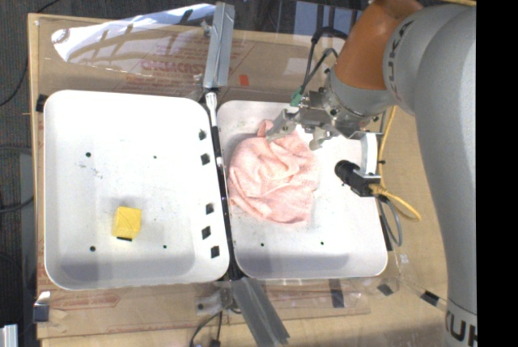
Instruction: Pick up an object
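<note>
Over the right bin (356, 256) we hang our gripper (296, 129) at the upper edge of the crumpled pink cloth (273, 175). Our fingers stand apart, their tips touching or just above the cloth's top folds; nothing sits between them yet. The cloth spreads below and to the left of the fingers, its long axis running roughly from upper right to lower left, filling the bin's left half. The left bin (65, 200) holds one small yellow block (127, 222), well apart from us.
</note>
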Controlling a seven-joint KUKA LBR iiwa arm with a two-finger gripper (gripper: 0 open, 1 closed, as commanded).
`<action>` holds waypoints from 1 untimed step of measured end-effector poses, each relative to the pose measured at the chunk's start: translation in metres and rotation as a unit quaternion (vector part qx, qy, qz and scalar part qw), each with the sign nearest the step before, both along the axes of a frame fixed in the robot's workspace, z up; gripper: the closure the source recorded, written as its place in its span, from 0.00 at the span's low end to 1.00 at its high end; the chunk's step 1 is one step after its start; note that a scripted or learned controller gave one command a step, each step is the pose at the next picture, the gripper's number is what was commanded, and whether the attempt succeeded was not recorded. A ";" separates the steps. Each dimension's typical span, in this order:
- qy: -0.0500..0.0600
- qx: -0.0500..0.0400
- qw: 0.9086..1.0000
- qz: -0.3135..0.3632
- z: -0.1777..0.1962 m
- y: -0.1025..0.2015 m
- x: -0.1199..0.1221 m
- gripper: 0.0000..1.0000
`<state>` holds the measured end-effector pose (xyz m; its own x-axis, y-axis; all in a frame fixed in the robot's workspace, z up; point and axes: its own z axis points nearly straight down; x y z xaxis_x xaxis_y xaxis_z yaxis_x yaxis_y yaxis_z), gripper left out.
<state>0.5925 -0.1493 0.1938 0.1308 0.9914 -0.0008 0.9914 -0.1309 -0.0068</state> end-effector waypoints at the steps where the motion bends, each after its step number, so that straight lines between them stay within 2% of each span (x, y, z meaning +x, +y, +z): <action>1: -0.003 0.000 0.995 -0.099 0.132 0.003 0.064 0.00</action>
